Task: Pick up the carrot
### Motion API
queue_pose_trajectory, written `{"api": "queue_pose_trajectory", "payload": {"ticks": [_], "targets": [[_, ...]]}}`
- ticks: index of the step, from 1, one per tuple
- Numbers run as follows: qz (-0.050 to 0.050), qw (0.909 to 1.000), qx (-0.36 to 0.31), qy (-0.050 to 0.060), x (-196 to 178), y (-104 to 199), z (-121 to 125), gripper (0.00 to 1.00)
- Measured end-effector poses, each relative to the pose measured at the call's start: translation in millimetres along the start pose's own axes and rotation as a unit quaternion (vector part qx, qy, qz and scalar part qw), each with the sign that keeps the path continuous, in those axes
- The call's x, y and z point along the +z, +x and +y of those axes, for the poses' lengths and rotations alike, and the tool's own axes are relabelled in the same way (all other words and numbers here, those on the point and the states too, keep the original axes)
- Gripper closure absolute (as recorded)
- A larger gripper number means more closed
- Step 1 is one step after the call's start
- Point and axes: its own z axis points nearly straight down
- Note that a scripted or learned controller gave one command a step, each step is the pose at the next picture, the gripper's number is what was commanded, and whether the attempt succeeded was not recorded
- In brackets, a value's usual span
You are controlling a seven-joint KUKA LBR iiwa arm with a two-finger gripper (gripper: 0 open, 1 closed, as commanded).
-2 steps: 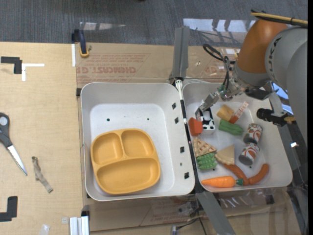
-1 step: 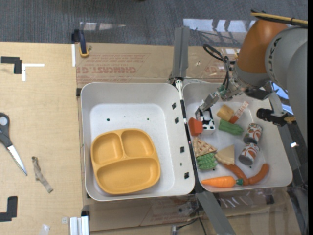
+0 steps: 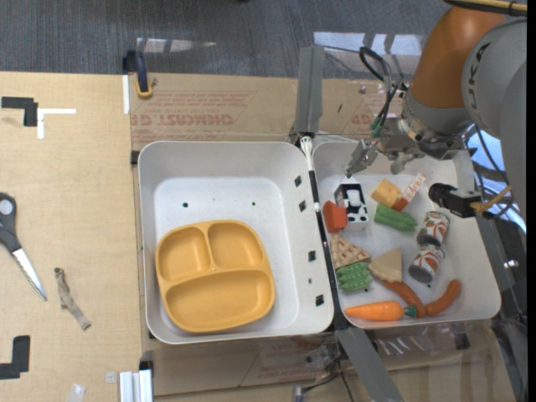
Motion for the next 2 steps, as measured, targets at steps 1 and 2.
{"api": "queue_pose_trajectory", "payload": {"ticks": [1, 2], "targets": [[-0.002, 0.9999, -0.001, -0.011, 79, -48, -1, 0.0], [0.0, 0.9765, 0.216, 0.001, 51, -29, 3, 0.0]]}}
